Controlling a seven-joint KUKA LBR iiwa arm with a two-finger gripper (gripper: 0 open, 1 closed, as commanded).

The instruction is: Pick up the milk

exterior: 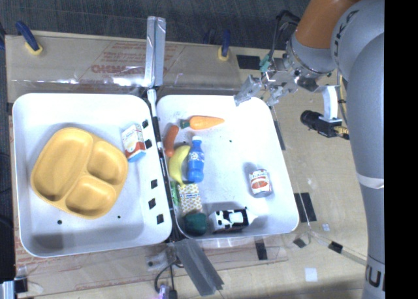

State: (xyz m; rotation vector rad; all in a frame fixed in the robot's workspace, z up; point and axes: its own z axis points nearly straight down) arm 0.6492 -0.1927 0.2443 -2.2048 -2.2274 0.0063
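Note:
The milk (230, 219) is a small carton with black and white cow patches. It lies on its side at the near edge of the right bin (282, 160). My gripper (256, 95) hangs over the far rim of that bin, well away from the milk and across the bin from it. Its fingers (242, 96) are spread open with nothing between them.
The right bin also holds a carrot (205, 121), a sausage (170, 138), a banana (178, 162), a blue bottle (195, 160), a red can (260, 182), a patterned box (189, 197) and a dark green item (194, 223). The left bin has a yellow divided plate (78, 170) and a white-and-orange carton (133, 141).

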